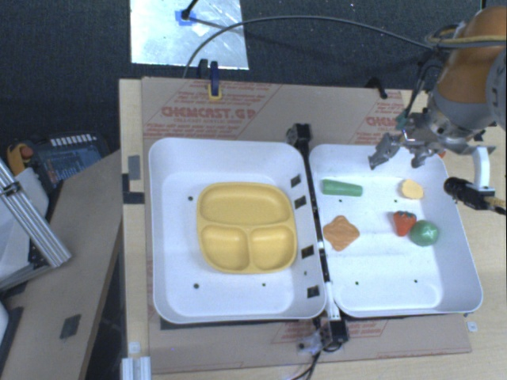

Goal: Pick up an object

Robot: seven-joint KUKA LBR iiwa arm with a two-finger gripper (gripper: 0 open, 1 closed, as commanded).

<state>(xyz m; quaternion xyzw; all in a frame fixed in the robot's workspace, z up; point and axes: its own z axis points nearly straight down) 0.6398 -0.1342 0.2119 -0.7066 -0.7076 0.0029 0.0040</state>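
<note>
1. The desk (pixel 261 101) carries a brown cardboard sheet printed with red lettering, and two shallow white bins sit on it side by side.
2. The left bin (pixel 170 212) holds a yellow compartment tray (pixel 245 226), which lies near its middle with one long section at the far side and two smaller ones nearer the camera.
3. The right bin (pixel 444 283) holds the small pieces, all resting on its floor in the far half.
4. The arm (pixel 471 70), grey with an orange band, comes in from the upper right and ends above the far edge of the right bin.
5. The hand (pixel 400 153) hangs over the far rim of the right bin with its two fingers spread apart and nothing between them (released, then).
6. A green oblong piece (pixel 341 187) lies flat near the bin's left wall, just below the hand in the view.
7. An orange flat piece (pixel 341 233) with a ragged outline lies nearer the camera, close to the divide between the bins.
8. A green round piece (pixel 425 233) touches a small red piece (pixel 404 222) on its left.
9. A pale yellow disc (pixel 411 189) lies just beyond those two, near the hand's right finger.
</note>
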